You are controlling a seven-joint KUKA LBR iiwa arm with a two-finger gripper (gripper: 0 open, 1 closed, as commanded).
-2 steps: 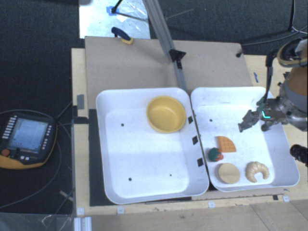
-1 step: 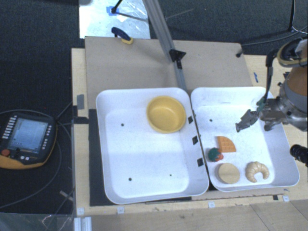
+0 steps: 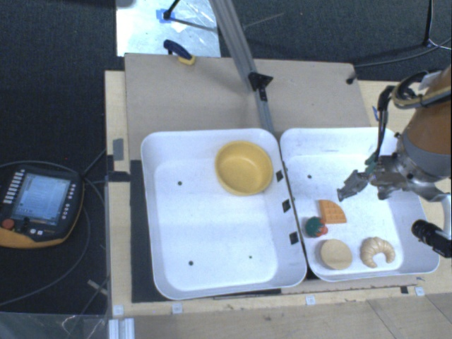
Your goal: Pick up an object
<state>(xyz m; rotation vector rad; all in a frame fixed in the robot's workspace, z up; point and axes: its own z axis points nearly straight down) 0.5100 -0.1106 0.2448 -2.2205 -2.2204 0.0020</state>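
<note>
In the right bin (image 3: 332, 143) lie an orange wedge-shaped piece (image 3: 330, 212), a small green and red toy (image 3: 314, 226), a round beige bun (image 3: 334, 253) and a croissant (image 3: 376, 251). My gripper (image 3: 351, 188) hangs over the bin's middle, just above and to the right of the orange wedge, pointing left. Nothing shows between its fingers. A yellow bowl (image 3: 244, 167) sits in the left bin (image 3: 183, 260) at its far right corner.
A metal pole (image 3: 240, 44) slants from the top down to the gap between the bins. A teach pendant (image 3: 35, 203) lies on the floor at the left. A cardboard sheet (image 3: 212, 94) backs the bins.
</note>
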